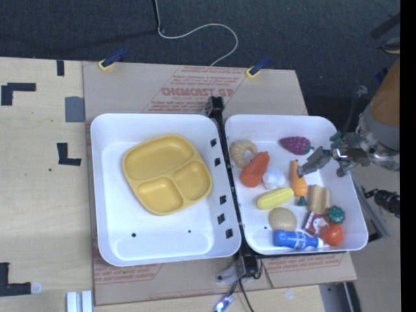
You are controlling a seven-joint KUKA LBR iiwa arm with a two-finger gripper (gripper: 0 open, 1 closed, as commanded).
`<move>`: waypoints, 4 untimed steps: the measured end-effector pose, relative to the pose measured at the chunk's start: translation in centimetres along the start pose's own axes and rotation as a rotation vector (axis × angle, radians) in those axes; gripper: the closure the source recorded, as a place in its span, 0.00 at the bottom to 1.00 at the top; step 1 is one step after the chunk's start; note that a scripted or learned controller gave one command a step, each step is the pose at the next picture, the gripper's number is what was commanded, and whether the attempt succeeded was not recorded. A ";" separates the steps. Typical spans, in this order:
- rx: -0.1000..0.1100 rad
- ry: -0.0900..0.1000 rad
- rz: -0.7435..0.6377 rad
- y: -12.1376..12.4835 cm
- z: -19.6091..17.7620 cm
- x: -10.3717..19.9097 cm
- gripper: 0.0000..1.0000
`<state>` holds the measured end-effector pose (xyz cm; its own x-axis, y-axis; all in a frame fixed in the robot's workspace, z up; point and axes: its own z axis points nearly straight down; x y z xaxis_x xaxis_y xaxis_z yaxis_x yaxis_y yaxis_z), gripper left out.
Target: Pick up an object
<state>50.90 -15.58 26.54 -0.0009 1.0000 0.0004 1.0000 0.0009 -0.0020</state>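
I see the jaws point(327, 158) hanging over the right rim of the right bin point(266, 121), two dark metal fingers splayed apart and released, nothing between them. The left finger's tip sits just above the top end of the carrot point(298, 181), a smooth orange plastic piece whose long axis runs roughly from the bin's far edge toward its near edge. Around it lies a heap of glossy toy food: a bumpy purple grape bunch point(296, 144) near the far right corner, a ridged tan pastry point(242, 151) by the left wall, a red-orange pepper-like piece point(255, 168) lying diagonally, a yellow corn cob point(275, 198) stretched left to right, and a round beige potato point(282, 219). A blue bottle point(294, 240) lies on its side along the near edge, beside a tomato point(333, 234) in the near right corner. The left bin point(104, 174) holds a yellow, matte, three-compartment tray point(167, 173), turned at an angle.
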 end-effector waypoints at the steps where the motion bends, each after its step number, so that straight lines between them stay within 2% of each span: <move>1: 0.015 0.006 -0.001 -2.9 12.8 4.4 0.00; 2: 0.003 0.001 0.000 -2.6 11.1 4.1 1.00; 3: -0.003 0.001 -0.007 -2.5 6.1 11.8 1.00; 4: -0.005 0.000 -0.005 -1.7 -1.0 16.1 1.00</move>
<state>49.15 0.54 27.52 -0.0063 1.0000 0.0009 1.0000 0.0063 0.0035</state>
